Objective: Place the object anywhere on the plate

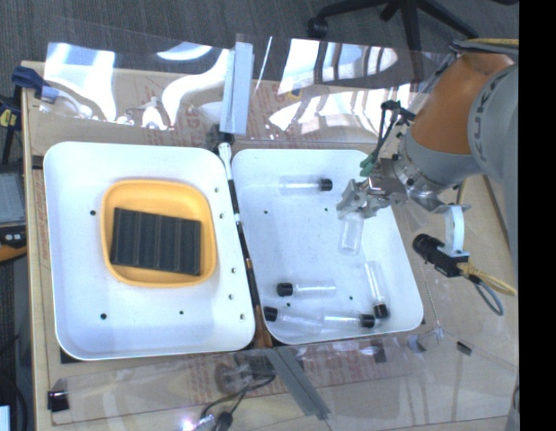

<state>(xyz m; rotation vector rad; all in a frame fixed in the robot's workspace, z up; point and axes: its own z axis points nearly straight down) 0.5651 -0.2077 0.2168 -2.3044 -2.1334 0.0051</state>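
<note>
A clear tube [351, 235] hangs just under the hand [360, 200], over the right bin [260, 241]. The hand is pinched shut on its top end.

Gripper [357, 197] fingers too blurred to read as open or closed, clear tube [351, 233] just below it faint against the white bin [399, 277], arm [466, 106] behind it cut off at the right edge.
</note>
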